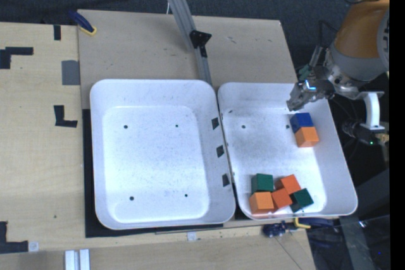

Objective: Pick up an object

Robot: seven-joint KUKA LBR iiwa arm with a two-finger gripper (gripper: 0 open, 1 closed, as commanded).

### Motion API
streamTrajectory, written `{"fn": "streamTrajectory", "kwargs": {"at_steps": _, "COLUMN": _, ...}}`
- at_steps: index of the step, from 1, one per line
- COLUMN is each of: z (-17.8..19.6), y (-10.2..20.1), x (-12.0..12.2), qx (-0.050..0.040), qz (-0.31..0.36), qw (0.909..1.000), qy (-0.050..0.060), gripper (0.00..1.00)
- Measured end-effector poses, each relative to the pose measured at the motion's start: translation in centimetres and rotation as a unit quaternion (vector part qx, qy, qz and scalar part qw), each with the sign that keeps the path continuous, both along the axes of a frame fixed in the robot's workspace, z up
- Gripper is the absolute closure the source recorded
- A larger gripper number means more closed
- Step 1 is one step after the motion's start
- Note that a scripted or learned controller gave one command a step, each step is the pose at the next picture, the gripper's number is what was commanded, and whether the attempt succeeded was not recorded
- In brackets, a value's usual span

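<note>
Camera view: two white bins. The right bin (329,155) holds six blocks: one blue block (301,120), three orange, two green. The hand (297,98) hangs just above the blue block; grip state can't be told.

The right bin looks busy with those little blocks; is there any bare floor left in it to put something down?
Yes. The right bin has bare floor along its left side and middle, between the blue block with the orange block touching it, and the green and orange cluster at the front. Those two spots are crowded; the end effector hovers beside the blue block.
</note>
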State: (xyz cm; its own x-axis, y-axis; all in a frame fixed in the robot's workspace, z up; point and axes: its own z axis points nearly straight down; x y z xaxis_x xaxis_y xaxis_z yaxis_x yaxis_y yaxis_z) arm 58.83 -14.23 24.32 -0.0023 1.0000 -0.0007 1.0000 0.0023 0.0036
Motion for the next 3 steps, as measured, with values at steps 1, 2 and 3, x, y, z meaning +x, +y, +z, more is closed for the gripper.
{"fn": "streamTrajectory", "kwargs": {"at_steps": 1, "z": 0.8, "y": 5.3, "x": -0.8, "qx": 0.0012, "qz": 0.002, "qw": 1.0, "qy": 0.002, "gripper": 1.0}}
{"fn": "streamTrajectory", "kwargs": {"at_steps": 2, "z": 1.2, "y": 11.2, "x": -1.4, "qx": 0.0015, "qz": 0.003, "qw": 1.0, "qy": 0.002, "gripper": 1.0}}
{"fn": "streamTrajectory", "kwargs": {"at_steps": 3, "z": -0.5, "y": 16.3, "x": -2.1, "qx": 0.0009, "qz": 0.002, "qw": 1.0, "qy": 0.004, "gripper": 1.0}}
